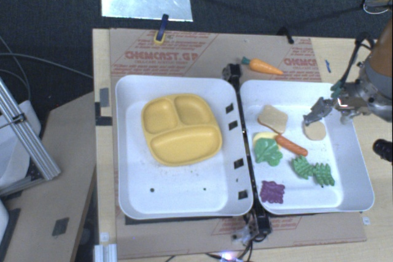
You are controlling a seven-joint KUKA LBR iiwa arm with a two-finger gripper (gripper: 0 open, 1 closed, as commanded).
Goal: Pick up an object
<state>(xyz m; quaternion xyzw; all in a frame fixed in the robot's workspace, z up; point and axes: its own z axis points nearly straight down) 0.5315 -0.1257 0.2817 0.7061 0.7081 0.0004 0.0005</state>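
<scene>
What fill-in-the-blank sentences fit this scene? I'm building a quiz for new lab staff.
1. The yellow divided plate lies in the ____ bin.
2. The carrot outside the bins rests on the ____.
3. The gripper hovers above the round tan ____.
4. The purple grapes sit near the right bin's ____ edge.

Missing words: left; cardboard; cookie; front

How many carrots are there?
2. One carrot lies on the cardboard above the bins; the other carrot lies in the right bin, beside the green food.
</scene>
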